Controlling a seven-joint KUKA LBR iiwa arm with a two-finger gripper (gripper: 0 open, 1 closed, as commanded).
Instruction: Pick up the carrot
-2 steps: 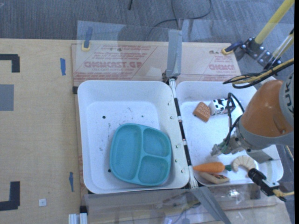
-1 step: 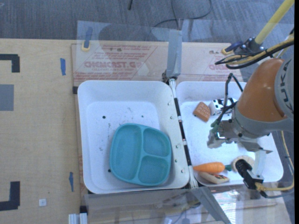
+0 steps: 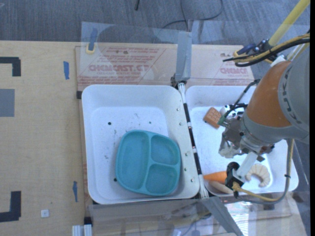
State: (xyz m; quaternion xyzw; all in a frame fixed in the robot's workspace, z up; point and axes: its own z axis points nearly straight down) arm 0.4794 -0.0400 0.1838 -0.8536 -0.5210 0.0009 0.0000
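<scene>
Camera view looks down on two white bins side by side. The carrot (image 3: 215, 177) lies in the right bin (image 3: 197, 98), in its near left corner, close to the wall that divides the two bins. It lies about across the bin and nothing covers its left part; its right end goes under a part of the robot.

The gripper (image 3: 229, 150) hangs over the middle of the right bin, a little farther than the carrot and to its right, and I do not see it touching the carrot. Whether it is spread or pressed together I cannot tell, because the grey arm with the orange band covers it from above.

Other things share this bin. A croissant (image 3: 260, 175) lies near the carrot, to its right, in the near part of the bin. A brown square waffle (image 3: 212, 117) lies in the far left part, well apart from the carrot.

The left bin (image 3: 98, 107) holds a teal divided plate (image 3: 148, 162) in its near right part.
</scene>
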